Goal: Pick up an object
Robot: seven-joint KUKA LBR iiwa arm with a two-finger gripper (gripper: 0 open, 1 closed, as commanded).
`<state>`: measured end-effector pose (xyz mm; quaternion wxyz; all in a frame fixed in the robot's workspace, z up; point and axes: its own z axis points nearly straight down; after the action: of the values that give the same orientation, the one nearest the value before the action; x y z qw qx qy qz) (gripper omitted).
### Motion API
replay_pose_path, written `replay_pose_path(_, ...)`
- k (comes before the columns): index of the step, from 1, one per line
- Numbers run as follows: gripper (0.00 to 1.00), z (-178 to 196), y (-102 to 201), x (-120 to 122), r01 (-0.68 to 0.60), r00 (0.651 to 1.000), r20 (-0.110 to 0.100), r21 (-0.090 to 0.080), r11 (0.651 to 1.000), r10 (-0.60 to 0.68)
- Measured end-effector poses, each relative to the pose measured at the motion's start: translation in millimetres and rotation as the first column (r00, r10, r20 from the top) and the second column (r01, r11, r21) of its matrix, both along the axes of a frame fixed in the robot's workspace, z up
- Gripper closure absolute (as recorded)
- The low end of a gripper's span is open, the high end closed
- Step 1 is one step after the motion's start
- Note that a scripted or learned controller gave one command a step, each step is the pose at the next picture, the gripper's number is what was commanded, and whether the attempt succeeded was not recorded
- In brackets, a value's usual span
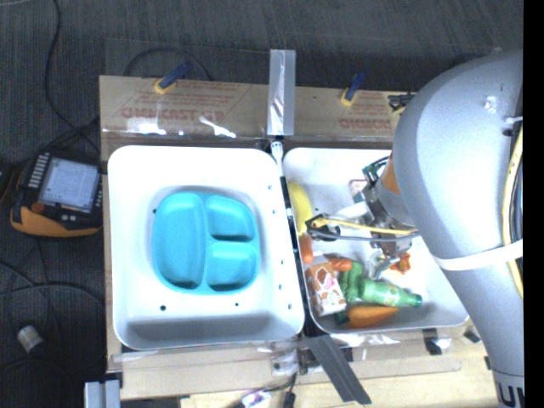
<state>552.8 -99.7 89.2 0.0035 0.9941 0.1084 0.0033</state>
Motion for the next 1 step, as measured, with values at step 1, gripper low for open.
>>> replay_pose_path(1,0.00,-1.4,-59.5,91.0,0.012,1.000,-0.004,0.000,1.000,-0.012)
